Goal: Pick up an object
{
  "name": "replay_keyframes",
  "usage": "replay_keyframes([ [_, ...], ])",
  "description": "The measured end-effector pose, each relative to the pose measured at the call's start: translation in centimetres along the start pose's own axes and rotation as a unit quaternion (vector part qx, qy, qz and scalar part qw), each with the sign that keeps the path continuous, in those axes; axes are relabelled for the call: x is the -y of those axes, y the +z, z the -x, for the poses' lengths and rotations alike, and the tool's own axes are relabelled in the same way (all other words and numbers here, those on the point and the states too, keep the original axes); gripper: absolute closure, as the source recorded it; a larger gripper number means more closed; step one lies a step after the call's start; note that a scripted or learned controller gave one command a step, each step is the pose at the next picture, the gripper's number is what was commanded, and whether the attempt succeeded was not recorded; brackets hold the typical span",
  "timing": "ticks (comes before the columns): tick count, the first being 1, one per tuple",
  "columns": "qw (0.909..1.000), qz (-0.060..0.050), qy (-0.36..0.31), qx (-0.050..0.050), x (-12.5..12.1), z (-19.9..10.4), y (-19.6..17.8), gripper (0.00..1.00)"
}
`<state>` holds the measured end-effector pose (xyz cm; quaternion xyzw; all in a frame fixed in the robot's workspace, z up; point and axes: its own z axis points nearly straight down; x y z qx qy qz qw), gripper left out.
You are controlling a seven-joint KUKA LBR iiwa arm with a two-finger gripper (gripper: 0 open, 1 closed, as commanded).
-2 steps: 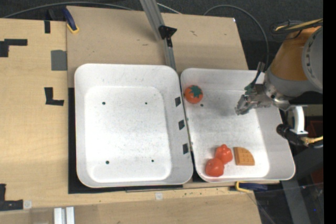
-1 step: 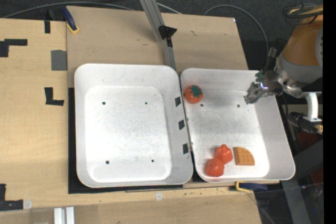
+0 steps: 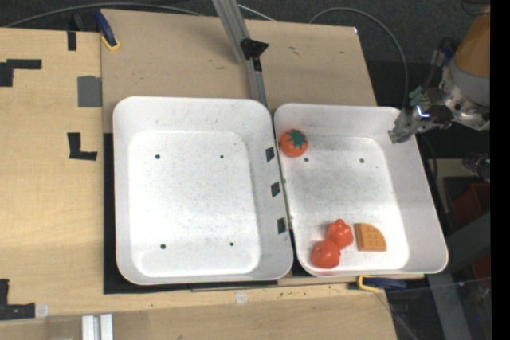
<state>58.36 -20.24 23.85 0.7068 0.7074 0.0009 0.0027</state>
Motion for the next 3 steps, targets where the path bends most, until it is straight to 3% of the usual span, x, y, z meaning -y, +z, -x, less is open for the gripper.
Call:
replay_keyframes([
  [1, 1.0, -0.002, 0.0, -0.001, 0.0, 0.0, -0.9, 1.0],
  [3, 1.0, -0.003, -0.004, -0.002, -1.0, -12.7, -1.2, 1.0],
])
